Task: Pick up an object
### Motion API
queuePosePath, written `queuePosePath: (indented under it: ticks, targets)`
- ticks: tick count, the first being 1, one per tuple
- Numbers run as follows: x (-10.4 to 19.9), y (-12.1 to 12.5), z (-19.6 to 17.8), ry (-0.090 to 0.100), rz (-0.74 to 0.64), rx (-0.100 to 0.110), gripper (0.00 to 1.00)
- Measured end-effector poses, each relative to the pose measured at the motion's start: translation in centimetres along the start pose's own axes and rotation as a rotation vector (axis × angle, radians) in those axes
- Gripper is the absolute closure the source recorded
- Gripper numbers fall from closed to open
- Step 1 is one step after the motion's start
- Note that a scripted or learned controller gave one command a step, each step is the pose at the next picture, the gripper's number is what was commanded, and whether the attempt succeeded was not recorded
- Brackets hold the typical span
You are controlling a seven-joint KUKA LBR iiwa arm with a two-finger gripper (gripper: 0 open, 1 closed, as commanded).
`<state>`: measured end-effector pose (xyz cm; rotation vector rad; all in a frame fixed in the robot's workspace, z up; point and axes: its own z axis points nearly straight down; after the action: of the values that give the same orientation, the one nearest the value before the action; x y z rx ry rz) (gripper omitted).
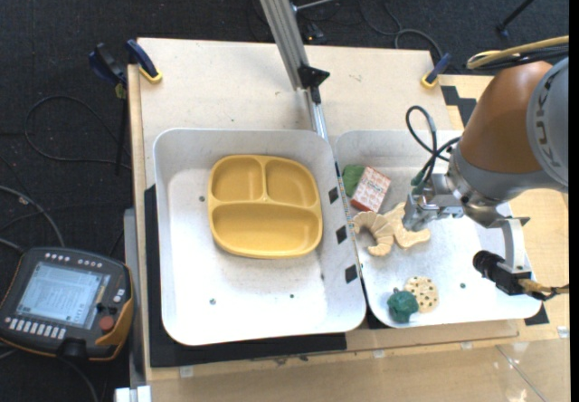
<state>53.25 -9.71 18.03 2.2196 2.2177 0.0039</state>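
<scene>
In the right bin [470,291] my gripper [418,215] reaches down onto a pile of pale tan wooden pieces [384,230] near the bin's left middle. Its tips are at the pile's right edge, and the arm's orange band [511,115] looms above them. A red and white box [370,189] lies just behind the pile, with a green item [351,179] at its left. Near the bin's front sit a round speckled cookie [422,292] and a dark green broccoli-like piece [402,303].
The left bin [181,301] holds a yellow divided plate [266,205]. A metal pole [282,20] slants from the top down to the seam between the bins. A teach pendant [63,301] lies on the floor at the lower left.
</scene>
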Motion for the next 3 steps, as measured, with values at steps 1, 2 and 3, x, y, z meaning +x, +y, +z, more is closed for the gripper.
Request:
queuePosePath:
  ticks: [1,2,3]
  targets:
    - [0.0,0.2,-4.4,0.0,-0.003,-0.001,1.0]
    - [4.4,0.2,-4.7,0.002,-0.009,0.004,1.0]
    - [9.0,-0.2,-5.2,0.002,-0.009,0.005,1.0]
